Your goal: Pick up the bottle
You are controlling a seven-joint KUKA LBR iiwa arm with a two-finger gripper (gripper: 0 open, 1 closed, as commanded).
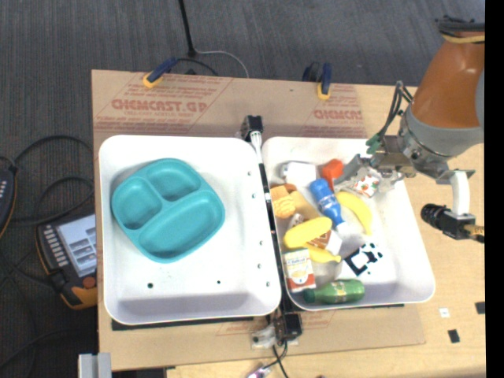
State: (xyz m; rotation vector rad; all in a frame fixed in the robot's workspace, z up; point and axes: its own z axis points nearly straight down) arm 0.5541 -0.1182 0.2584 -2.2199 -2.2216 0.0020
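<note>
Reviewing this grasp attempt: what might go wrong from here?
1. The blue bottle lies packed among bananas and other items, so the gripper may catch a neighbour instead.
2. A green bottle lies at the right bin's near edge, so the target may be mistaken.

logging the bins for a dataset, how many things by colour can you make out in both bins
Teal: 1, the divided plate in the left bin
Yellow: 3, in the right bin: two bananas, one round piece
Blue: 1, the bottle
Green: 1, bottle
Orange: 1, small piece
Total: 7 clear; others are too jumbled.
</note>
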